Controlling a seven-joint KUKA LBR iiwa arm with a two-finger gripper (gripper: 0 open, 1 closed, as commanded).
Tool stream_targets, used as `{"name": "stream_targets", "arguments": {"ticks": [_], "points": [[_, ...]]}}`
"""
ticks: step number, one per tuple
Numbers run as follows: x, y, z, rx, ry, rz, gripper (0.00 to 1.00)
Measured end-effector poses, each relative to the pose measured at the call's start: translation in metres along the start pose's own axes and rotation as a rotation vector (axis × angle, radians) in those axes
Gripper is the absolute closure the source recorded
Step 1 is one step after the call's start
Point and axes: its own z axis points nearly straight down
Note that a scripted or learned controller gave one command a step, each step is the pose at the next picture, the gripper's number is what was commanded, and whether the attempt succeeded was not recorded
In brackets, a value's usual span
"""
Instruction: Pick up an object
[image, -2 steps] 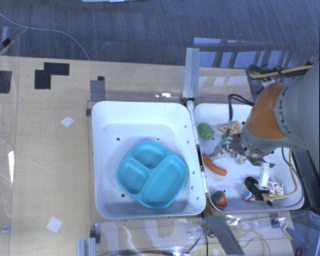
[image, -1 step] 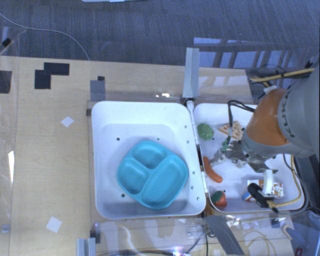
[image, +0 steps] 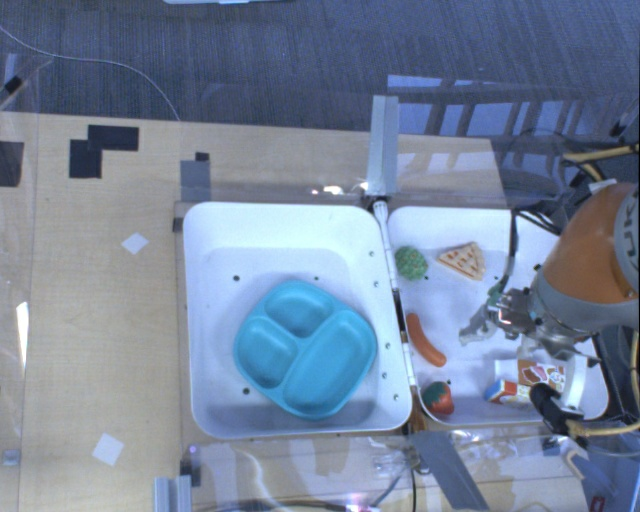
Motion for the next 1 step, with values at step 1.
{"name": "stream_targets", "arguments": {"ticks": [1], "points": [[0.018, 0.0424, 0.0464, 0.0, 0.0, -0.399, 0.0]]}}
